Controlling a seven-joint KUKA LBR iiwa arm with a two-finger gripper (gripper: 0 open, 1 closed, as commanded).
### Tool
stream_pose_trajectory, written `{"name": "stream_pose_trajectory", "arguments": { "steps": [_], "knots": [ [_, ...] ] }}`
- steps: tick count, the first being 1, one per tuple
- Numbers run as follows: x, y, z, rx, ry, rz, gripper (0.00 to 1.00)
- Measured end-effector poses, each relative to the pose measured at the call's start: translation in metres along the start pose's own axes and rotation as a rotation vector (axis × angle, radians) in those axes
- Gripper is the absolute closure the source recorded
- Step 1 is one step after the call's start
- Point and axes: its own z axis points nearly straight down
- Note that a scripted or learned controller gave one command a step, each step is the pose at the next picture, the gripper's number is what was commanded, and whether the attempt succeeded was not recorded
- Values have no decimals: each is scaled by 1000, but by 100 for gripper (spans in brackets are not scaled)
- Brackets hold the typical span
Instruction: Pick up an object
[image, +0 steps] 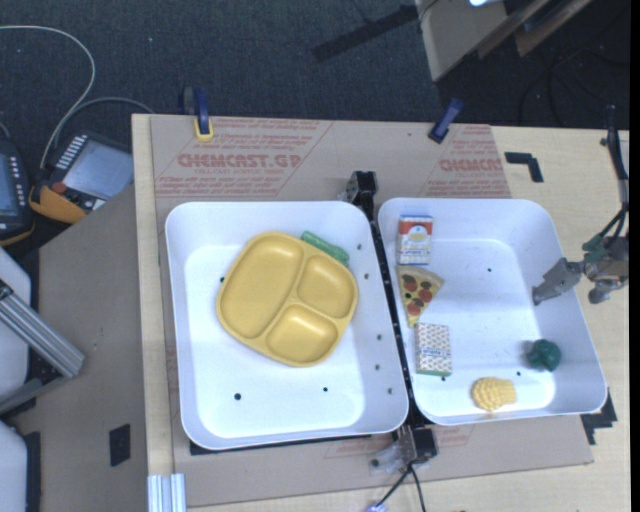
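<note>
gripper (578, 280) over right bin's (560, 400) right rim, fingers' spread cannot be told | green ball (544, 354) just below | corn (493, 393) near front wall

Grey metal end effector (578, 280) with slim angled fingers and thin dark cables.

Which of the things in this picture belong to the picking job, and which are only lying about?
Belong to the job:
gripper, at the right bin's right edge
milk carton
pizza slice
patterned packet
corn cob
green ball
yellow divided plate with a green piece behind it, in the left bin

Just lying about:
blue clamps
handheld console
cables
</note>
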Motion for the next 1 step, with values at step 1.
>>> {"name": "stream_pose_trajectory", "arguments": {
  "steps": [1],
  "knots": [
    [0, 2, -5, -9, -3, -3, 0]
  ]
}}
